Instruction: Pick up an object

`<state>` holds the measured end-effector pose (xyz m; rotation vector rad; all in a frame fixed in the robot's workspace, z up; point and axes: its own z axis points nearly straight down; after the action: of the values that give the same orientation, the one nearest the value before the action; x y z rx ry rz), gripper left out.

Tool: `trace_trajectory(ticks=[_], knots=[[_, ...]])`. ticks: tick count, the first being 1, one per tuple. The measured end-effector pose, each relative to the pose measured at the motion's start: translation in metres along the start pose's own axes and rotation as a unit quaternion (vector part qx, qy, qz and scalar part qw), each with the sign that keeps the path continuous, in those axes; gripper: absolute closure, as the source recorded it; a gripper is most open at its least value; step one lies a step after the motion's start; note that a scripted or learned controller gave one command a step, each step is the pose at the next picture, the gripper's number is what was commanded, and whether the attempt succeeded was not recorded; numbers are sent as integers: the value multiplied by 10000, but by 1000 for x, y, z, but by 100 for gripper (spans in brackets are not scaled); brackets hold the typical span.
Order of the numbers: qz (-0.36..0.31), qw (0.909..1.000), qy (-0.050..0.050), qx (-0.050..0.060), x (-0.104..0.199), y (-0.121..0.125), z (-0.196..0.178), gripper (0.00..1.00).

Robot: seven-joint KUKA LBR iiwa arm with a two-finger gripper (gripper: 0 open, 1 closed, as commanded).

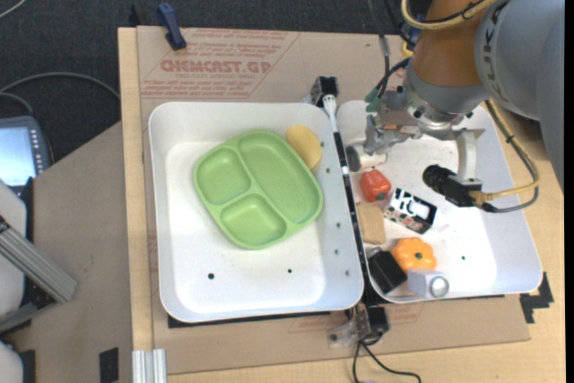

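Observation:
My gripper [375,142] hangs low over the far left part of the right bin [502,238], under the grey arm with its orange band. Just in front of it lies a small red object [375,185]. Further forward in that bin are a black-and-white box [412,209], a tan block [370,226], an orange pumpkin-like toy [414,254], a black block [386,270] and a grey cylinder [430,284]. I see nothing held by the gripper.
The left bin [179,247] holds a green divided plate [258,187] with a yellow object [305,144] at its far right corner. A black part with a yellow cable [453,184] hangs from the arm over the right bin. Cardboard lies under both bins.

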<state>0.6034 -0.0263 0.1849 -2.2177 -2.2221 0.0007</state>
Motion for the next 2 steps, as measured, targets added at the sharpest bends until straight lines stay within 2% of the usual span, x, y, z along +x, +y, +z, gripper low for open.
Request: trace_trajectory(ticks=[1, 2], knots=[[-18, 10000, 3, -35, 54, -50, -114, 100], [30, 10000, -3, 3, 14, -91, -130, 100]])
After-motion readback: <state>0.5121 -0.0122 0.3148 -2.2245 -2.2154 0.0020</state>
